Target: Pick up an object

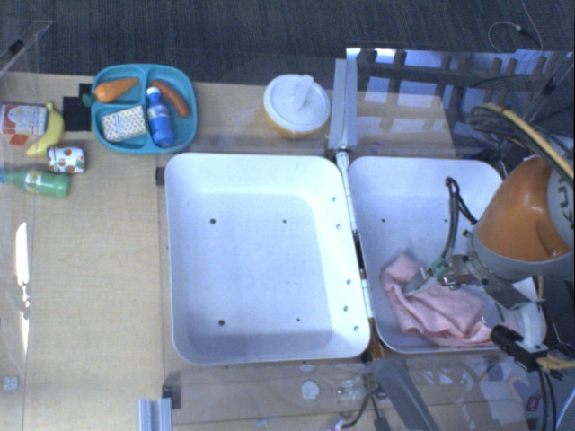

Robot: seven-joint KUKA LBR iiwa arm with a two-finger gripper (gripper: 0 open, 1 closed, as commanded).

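The pick looks to be at the reach-and-grasp stage, not finished: the gripper (429, 279) is down in the right bin (404, 196), at the lower right of the frame, with its fingertips right at the upper edge of the pink cloth (437, 309), and the cloth lies on the bin floor, so nothing is lifted yet. Whether the fingers are spread or pinched on a fold I cannot tell, since the metal tips are small and blur against the fabric. What is left, by my reading, is to secure a fold and raise it clear of the bin. The cloth is a soft, crumpled piece, pale pink, bunched into loose ridges and spread toward the bin's lower right corner (its right side slips under the arm's grey wrist). It will likely drape and sag when taken by one edge. The left bin (260, 259) sits just beside it in the middle of the frame, and a blue tray (184, 92) of toy food and a white lidded container (297, 103) rest along the upper part of the bench.
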